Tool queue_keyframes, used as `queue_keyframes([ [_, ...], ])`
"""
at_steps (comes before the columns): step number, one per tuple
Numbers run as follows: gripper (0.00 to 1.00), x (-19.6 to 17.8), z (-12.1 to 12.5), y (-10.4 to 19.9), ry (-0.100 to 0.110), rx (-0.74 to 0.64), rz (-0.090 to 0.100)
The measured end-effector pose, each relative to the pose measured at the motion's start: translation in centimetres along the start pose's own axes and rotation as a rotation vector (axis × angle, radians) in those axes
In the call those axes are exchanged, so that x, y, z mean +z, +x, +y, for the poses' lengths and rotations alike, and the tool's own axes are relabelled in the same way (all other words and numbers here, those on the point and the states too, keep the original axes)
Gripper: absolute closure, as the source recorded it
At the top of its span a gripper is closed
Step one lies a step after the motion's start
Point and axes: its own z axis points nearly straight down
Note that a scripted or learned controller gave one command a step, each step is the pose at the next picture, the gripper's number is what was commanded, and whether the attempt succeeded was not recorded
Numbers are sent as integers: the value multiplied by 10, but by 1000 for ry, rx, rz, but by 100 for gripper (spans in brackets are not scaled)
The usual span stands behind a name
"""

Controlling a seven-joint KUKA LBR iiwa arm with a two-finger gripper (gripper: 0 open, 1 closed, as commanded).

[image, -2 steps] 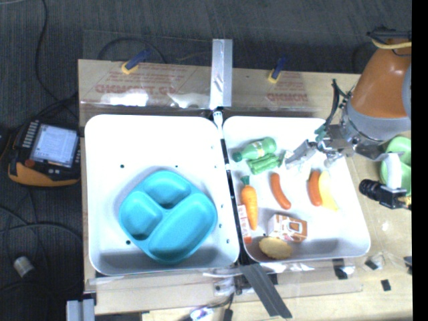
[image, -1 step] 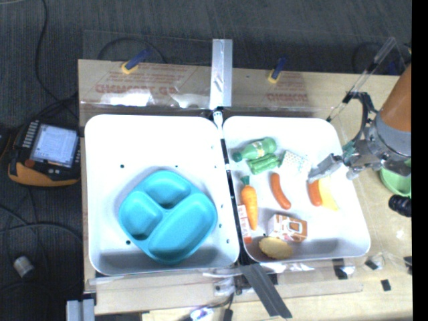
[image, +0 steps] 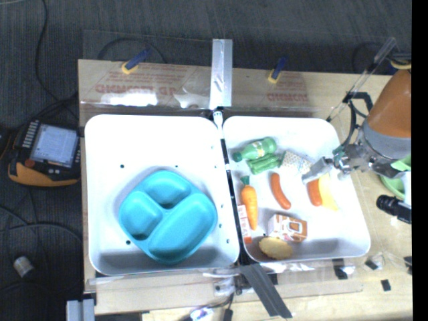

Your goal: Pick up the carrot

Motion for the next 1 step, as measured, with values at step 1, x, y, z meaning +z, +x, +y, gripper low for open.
queue_keyframes([
  [1,0,0,0,0,-1,0,1],
])
